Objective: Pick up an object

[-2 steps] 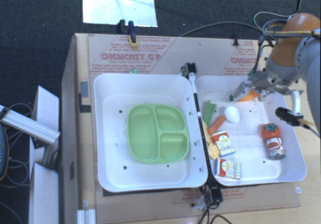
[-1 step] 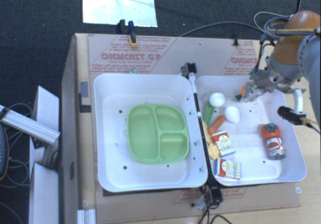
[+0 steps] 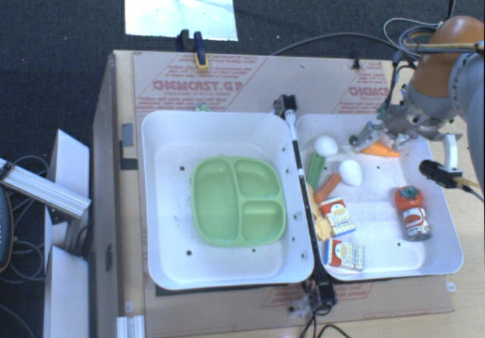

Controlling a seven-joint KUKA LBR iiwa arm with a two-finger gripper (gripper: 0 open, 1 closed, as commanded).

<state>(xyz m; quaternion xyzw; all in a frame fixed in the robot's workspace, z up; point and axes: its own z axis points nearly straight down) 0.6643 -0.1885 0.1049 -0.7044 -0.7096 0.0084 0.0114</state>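
Camera view: my hand (image 3: 369,134) sits low over the right bin's (image 3: 443,257) far edge, just beside an orange carrot-like piece (image 3: 379,150); I cannot tell its finger state. Nearby: two white eggs (image 3: 350,172), red can (image 3: 411,214). The carrot piece looks light, stiff, slick; I judge a mid-body grip best.

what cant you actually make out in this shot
- Gripper, camera view: too small and blurred to tell whether its fingers are open or shut.
- Orange piece: partly covered by the gripper, so contact is unclear.
- Small cartons: print too small to read.
- Green item: pressed against the right bin's wall, shape unclear.
- Arm: cut off by the right edge.
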